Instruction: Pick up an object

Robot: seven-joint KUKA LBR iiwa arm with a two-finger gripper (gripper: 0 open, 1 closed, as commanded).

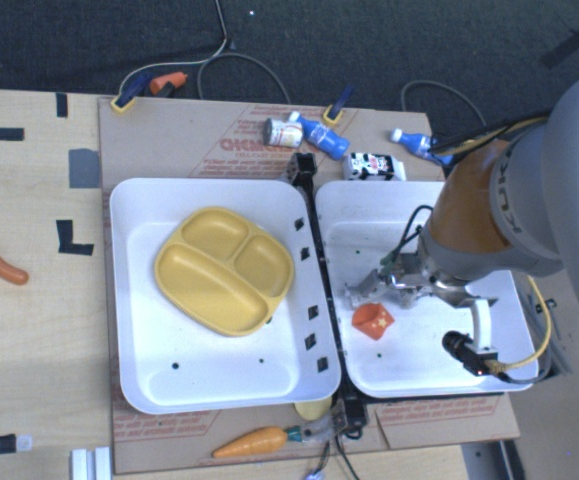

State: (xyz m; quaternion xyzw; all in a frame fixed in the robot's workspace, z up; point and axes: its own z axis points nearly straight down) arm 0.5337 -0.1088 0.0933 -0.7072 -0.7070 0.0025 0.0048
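Observation:
A small red-orange block lies on the floor of the right bin, near its left wall. My gripper hangs just above and slightly behind the block, at the end of the grey arm with the orange band. The block rests on the bin floor, apart from the gripper tip. A yellow divided plate sits in the left bin.
The black divider clips run between the two bins. Behind the bins lie a small bottle, a blue clamp and a black-and-white box. A carrot lies at the front edge, a sausage at far left.

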